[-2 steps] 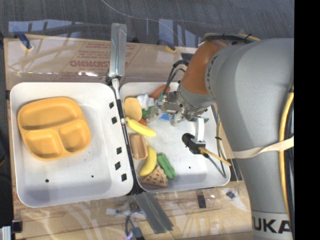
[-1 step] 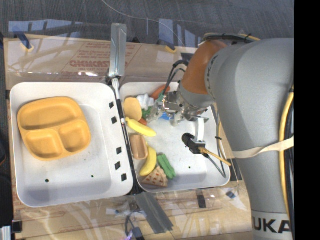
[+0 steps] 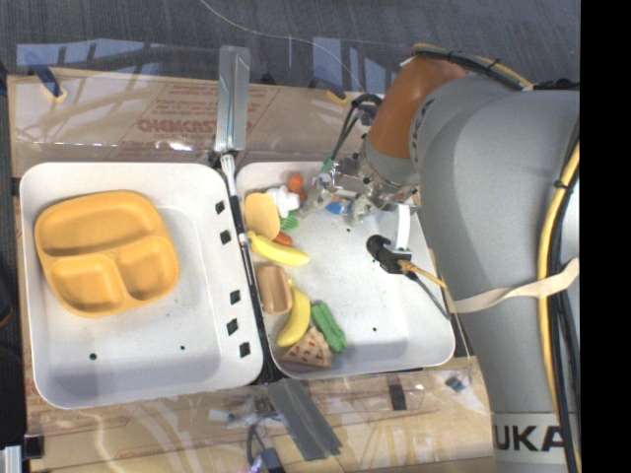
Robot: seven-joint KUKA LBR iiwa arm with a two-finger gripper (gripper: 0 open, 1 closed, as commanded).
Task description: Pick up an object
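Hovered, hand, over the right bin's far end, finger state impossible to tell, with toy food, including a banana, heaped along that bin's left wall.

Fixed above the table, looking down at a slant. Far enough back to take in both bins whole: left bin and right bin side by side. Arm entering from the right, large and near the lens.
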